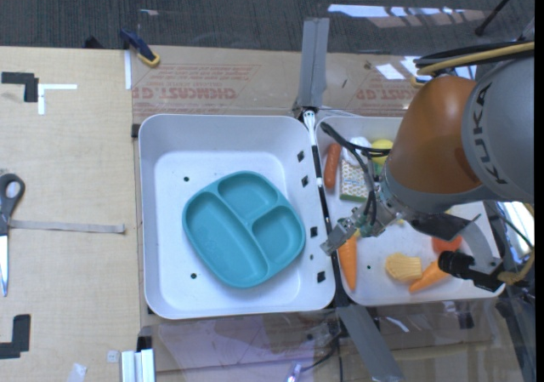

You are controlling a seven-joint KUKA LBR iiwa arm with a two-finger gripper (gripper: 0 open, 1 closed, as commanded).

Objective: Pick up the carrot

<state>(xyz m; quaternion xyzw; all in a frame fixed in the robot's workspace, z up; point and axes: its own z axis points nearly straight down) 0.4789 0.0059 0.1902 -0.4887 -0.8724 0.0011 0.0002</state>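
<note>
A teal divided plate [245,228] lies in the left white bin [157,227], its three compartments bare. In the right bin [374,291] sit a yellow corn-like piece [404,267] near the front, a small printed packet [352,178] farther back, and something yellow [382,147] beyond it (too hidden to name). Left of the bins, scissors [7,202] rest at the bench edge. A blue-and-yellow clamp [138,45] lies at the far side.
</note>
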